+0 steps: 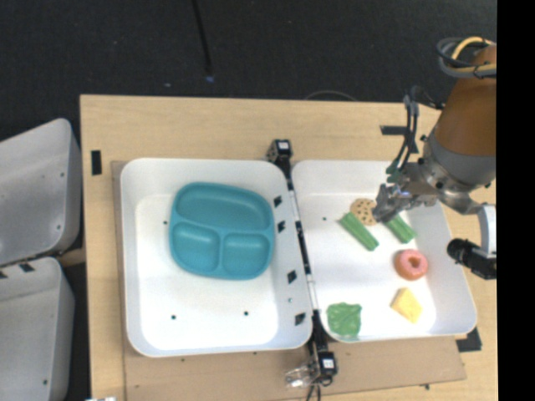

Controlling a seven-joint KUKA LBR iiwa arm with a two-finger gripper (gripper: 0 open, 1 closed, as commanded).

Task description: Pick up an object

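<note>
Right now we have the gripper (389, 209) low in the right bin (443, 328), hovering among the cookie (361, 210) and two green sticks (359, 231) (whether it is spread or pinched we cannot tell from this angle). Nothing is visibly held. Our candidates all lie in this bin: the pink donut (411, 263), yellow wedge (407, 305) and green leaf (343, 319) sit nearer the front edge. The teal tray (222, 230) lies apart in the left bin (134, 324). We judge the main risk to be crowding: with three small items nearly touching, closing could nudge one aside or catch only an edge, which then slips on lifting.
</note>
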